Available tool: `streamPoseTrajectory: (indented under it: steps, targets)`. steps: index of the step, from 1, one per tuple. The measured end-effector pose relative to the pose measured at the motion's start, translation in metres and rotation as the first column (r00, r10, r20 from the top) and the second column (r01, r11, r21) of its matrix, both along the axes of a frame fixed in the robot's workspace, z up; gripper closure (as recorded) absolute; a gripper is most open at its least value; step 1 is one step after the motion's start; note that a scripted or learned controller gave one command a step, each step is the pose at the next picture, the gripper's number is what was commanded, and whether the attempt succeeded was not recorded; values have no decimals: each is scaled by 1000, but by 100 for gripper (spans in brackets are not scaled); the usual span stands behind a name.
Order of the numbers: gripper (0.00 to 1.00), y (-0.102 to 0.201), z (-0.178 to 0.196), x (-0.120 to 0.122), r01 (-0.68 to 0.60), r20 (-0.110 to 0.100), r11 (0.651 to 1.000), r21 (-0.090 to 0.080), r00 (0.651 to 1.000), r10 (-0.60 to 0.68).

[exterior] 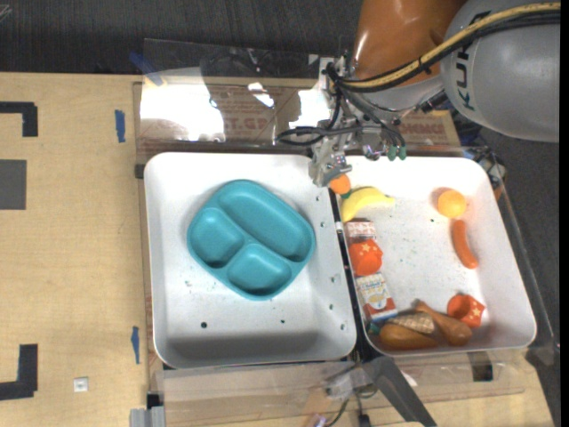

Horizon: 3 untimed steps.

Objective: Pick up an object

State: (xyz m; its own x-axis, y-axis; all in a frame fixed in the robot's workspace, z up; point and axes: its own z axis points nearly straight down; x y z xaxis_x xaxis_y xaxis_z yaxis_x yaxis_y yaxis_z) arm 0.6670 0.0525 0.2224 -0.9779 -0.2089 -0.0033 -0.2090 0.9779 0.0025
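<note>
Carrot [339,184] just under tool [327,168]

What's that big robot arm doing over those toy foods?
The robot arm is reaching in from the right, and its gripper hangs at the top edge where the two white bins meet. A small orange piece sits just under it, beside a toy banana, but I can't tell if it is gripped. The right bin has more toy foods, like a tomato and a sausage. The left bin holds a teal divided tray.
</note>
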Motion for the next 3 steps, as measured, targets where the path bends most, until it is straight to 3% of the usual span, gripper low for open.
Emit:
streamPoseTrajectory:
  steps: [2,3]
  targets:
    - [100,108,31,0,-36,8,999,2,999,36]
    - [100,173,17,-1,-28,5,1000,2,1000,28]
